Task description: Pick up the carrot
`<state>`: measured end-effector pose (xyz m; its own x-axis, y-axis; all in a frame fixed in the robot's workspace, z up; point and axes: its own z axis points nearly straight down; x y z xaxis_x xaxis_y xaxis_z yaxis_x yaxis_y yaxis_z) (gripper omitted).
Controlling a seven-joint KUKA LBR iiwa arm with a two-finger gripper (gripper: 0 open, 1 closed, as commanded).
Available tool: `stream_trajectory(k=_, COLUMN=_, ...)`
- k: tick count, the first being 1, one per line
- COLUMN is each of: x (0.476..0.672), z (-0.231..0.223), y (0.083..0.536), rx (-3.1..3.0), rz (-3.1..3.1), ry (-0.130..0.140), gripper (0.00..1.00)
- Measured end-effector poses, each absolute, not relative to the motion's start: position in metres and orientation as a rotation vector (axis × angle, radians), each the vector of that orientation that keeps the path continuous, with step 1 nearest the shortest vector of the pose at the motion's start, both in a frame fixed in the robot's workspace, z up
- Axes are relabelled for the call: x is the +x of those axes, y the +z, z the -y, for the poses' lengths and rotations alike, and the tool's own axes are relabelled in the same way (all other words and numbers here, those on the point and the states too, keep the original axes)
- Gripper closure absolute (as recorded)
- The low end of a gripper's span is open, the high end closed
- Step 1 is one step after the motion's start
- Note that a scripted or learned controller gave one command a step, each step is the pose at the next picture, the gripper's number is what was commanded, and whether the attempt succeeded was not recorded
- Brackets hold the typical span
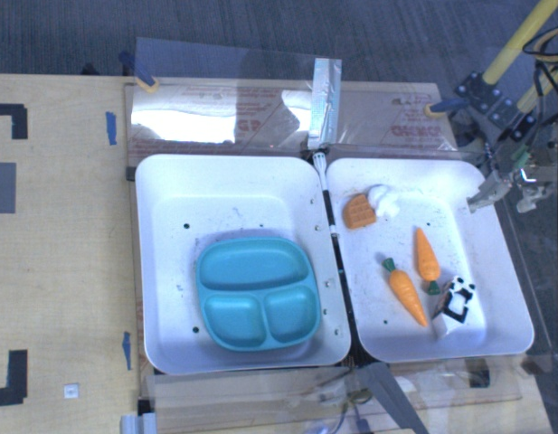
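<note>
Two carrots (406, 295) (428, 258) are seen lying loose in the right bin (496, 333), just beside a black-and-white toy (458, 302), while the tool (500, 183), its opening not discernible, is parked at that bin's far-right rim, presumably pre-approach.

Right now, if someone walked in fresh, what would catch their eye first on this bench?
Probably the teal divided tray sitting in the left bin, the biggest block of colour. Next, the two orange carrots lying side by side in the right bin, with a black-and-white toy just beside them. Farther back in that bin sit an orange lump and a white piece.
</note>
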<state>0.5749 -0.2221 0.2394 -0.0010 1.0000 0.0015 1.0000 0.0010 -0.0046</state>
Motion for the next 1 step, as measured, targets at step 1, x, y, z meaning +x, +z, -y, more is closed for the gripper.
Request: stream_trajectory(k=1, x=0.5587, z=0.1938, y=0.0975, rx=-2.298, rz=2.124, ry=0.011, gripper=0.00)
